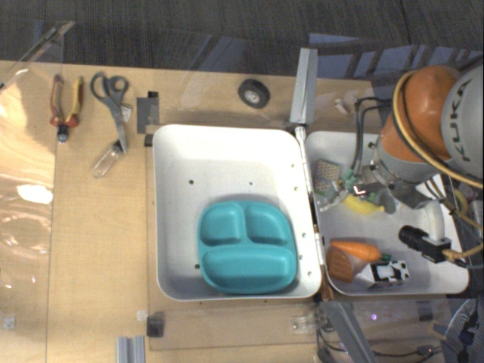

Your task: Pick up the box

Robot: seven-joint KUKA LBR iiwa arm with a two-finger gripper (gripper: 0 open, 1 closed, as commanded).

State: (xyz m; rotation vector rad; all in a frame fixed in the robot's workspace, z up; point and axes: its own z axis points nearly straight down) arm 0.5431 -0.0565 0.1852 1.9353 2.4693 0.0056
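In the right bin (454, 282), a small black-and-white box (390, 272) lies near the front edge, beside an orange carrot-like piece (357, 249) and a brown piece (339, 266). A grey speckled flat packet (327, 175) lies at the bin's back left. My gripper (361, 193) hangs low over the back left of this bin, just above a yellow thing (364, 206) and right of the speckled packet. The wrist hides what lies under it. The black-and-white box sits apart from the gripper, nearer the front.
The left bin (174, 203) holds a teal divided plate (247, 246). On the bench to the left lie scissors (113, 100), red-handled pliers (64, 106) and a roll of tape (254, 93). A metal divider (304, 89) stands between the bins at the back.
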